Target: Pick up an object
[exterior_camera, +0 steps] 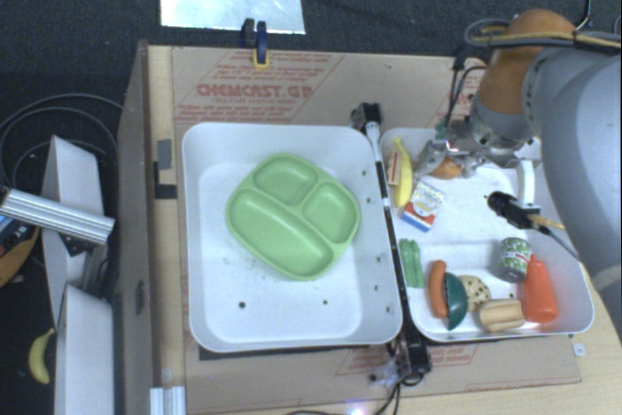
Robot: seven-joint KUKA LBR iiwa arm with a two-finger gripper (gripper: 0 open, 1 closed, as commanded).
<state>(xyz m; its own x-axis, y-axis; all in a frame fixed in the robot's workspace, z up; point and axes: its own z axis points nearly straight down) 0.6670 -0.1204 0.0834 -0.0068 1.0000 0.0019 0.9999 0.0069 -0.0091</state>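
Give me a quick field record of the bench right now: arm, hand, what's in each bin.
arm: reaches in from the right, over the right bin
hand: low at the far end of the right bin, over a small brownish item; grip state unclear
left bin: holds a green divided tray
right bin, far end: banana, small red and white packet
right bin, near end: green can, orange bottle, wooden block, carrot
held: nothing seen between fingers
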